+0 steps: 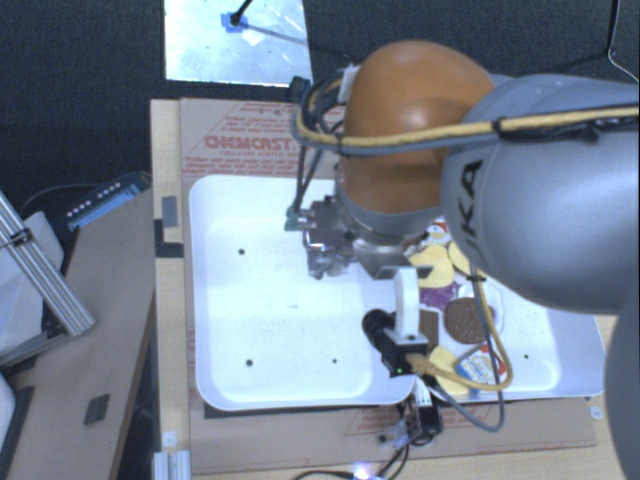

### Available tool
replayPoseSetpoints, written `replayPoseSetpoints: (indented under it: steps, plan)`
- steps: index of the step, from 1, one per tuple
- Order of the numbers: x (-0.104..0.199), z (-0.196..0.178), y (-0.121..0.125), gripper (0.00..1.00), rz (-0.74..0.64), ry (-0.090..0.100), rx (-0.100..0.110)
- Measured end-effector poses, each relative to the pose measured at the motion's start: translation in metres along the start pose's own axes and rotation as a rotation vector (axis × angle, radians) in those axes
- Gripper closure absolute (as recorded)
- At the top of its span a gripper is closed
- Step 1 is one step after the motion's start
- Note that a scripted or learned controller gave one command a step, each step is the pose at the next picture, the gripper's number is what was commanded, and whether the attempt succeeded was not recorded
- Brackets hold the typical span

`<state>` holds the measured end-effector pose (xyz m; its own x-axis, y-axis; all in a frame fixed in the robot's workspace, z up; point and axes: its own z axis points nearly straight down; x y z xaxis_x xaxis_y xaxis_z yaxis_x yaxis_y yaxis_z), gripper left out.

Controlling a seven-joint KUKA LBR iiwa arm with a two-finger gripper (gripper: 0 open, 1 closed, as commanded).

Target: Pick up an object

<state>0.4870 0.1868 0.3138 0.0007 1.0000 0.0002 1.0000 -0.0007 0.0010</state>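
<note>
My gripper (322,260) hangs low over the left white bin (250,308), near that bin's right side, under the big orange band of the arm. The arm hides much of the right bin (540,363). In the right bin I see a yellow toy (437,259), a purple piece (440,294) just below it, a brown disc (464,320) and a blue and white packet (479,369) near the front edge. No object shows at the gripper tip.
A brown cardboard sheet (240,138) lies under the bins and reaches behind them. A shiny metal plate (235,28) lies at the back. On the left stand a grey rail (40,268) and a blue-edged device (105,196).
</note>
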Motion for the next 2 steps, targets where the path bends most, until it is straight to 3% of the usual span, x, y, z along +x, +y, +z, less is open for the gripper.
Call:
replayPoseSetpoints:
  steps: [1, 2]
  plan:
    - [0.050, -0.037, 0.047, 1.00, -0.008, 0.004, -0.007]
    - [0.047, 0.070, 0.002, 1.00, -0.002, -0.004, 0.013]
